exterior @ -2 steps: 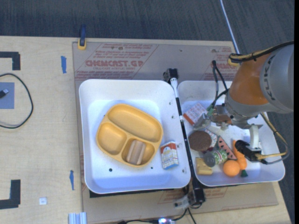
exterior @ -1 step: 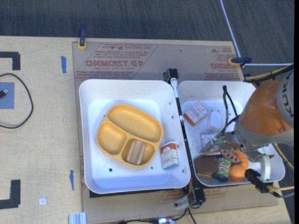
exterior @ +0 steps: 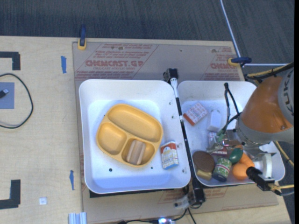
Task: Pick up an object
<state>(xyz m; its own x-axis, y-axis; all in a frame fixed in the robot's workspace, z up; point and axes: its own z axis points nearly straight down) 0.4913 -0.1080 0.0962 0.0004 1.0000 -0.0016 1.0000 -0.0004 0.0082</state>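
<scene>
Two shallow white bins sat side by side on the bench: the left bin [exterior: 88, 125], well away from the gripper, and the right bin [exterior: 205, 90], over which the grey arm [exterior: 268, 108] with its orange band reached. The gripper [exterior: 229, 143] stood low among the clutter at the near end of the right bin; whether it was open, closed or gripping anything could not be told, since the wrist and the heaped items hid it.

Far to the gripper's left lay a yellow divided tray [exterior: 128, 134], and between tray and gripper, against the left bin's wall, a small carton [exterior: 169, 155].

Beyond the gripper rested a red-and-white packet [exterior: 195, 112]. Just beside it, nearer the onlooker, were crowded a brown round object [exterior: 203, 161], a green-topped jar [exterior: 223, 168] and an orange ball [exterior: 240, 171], all touching or nearly so. Any of these could serve as the object to be picked up.

Risk, as a judgement: the crowding could make the gripper close on two items or on an edge only, so that the piece slips on lifting; the round ball would likely roll aside; crinkled wrapping under the wrist could snag.
</scene>
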